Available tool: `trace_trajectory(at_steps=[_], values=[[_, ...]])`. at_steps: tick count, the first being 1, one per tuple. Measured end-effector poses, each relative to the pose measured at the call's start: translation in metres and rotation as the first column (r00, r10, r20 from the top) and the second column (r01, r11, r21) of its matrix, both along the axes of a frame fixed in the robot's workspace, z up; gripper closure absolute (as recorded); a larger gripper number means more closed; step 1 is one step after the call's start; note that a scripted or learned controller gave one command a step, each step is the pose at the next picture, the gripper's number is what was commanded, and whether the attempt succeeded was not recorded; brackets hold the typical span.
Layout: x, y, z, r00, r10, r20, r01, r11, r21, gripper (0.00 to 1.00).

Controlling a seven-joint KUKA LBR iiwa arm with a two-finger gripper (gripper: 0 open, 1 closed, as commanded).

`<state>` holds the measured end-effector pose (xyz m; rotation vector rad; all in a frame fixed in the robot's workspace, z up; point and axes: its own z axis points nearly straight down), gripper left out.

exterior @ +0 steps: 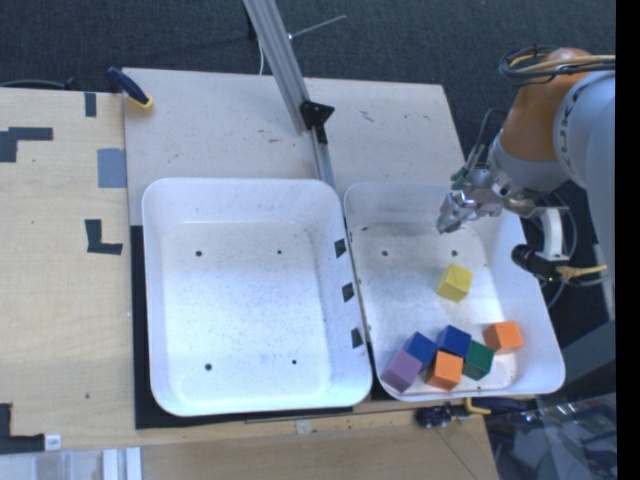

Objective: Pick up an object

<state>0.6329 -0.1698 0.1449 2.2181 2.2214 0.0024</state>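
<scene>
blocks are sitting in the right bin (520,268): a yellow block (454,282) alone near the middle, the other blocks (452,354) crowding the front edge. the gripper (452,215) is hovering near the back edge, grasping nothing; probably the lone yellow one is easiest to grab.

even bright overhead light, soft shadows, mild glare on white bins (150,208), slightly soft pic

arm (560,128): grey links | orange band above wrist | black cables looped on top | metallic wrist end
</scene>
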Motion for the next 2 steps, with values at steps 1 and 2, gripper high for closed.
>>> trace_trajectory(at_steps=[1,2], values=[[0.005,0.008,0.047,1.000,0.001,0.002,-0.001,1.000,0.000,1.00],[0.006,0.008,0.088,1.000,0.000,0.001,0.000,1.000,0.000,1.00]])
